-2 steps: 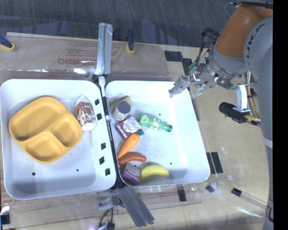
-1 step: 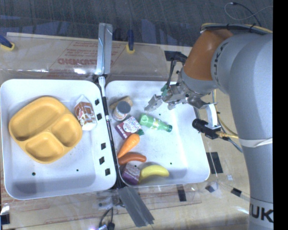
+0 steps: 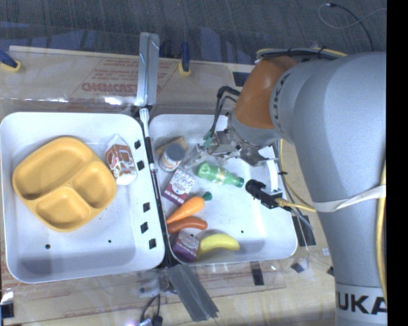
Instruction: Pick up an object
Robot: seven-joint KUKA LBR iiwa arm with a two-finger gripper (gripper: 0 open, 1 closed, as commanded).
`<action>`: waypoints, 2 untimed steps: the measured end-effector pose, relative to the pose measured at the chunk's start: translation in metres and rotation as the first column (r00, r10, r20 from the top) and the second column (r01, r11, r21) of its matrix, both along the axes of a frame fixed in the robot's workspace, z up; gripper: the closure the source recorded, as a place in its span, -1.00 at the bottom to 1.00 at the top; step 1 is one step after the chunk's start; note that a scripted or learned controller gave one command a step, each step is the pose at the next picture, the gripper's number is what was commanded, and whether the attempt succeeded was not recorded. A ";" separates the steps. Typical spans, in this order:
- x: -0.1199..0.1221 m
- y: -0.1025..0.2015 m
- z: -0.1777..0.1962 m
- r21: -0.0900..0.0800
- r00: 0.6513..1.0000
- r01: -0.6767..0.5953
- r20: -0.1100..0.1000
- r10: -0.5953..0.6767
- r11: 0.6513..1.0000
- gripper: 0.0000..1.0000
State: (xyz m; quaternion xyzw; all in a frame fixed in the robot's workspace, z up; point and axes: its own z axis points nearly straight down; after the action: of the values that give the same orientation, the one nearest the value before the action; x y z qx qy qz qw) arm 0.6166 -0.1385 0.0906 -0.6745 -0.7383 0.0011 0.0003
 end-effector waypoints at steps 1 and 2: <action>-0.001 0.053 0.099 0.002 1.000 0.025 -0.002 -0.025 1.000 -1.00; -0.024 -0.003 0.004 -0.001 1.000 0.006 0.007 -0.006 1.000 -1.00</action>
State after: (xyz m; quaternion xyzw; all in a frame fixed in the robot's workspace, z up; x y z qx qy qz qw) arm 0.5925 -0.1414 0.0946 -0.6767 -0.7363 -0.0008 -0.0025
